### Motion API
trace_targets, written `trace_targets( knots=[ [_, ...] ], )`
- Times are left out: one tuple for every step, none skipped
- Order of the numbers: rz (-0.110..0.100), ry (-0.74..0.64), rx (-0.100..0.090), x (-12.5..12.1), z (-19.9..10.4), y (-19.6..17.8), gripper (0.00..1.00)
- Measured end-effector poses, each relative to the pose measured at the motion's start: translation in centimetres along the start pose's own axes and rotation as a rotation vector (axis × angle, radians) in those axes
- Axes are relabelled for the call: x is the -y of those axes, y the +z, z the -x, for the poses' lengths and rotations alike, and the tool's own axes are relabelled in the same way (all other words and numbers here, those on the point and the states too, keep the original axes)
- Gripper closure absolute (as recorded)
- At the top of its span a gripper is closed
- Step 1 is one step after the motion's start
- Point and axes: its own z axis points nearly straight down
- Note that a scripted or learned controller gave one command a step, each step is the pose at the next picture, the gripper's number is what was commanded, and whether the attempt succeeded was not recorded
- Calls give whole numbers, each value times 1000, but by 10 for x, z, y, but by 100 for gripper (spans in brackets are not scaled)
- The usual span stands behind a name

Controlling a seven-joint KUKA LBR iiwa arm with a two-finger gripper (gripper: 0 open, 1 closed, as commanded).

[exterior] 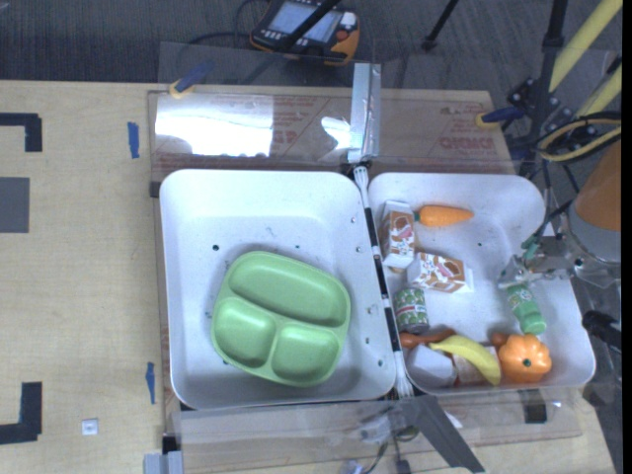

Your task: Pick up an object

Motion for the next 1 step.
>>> trace_targets(
  knots=[
    [-5, 93, 7, 22, -35, -100, 100]
  ],
)
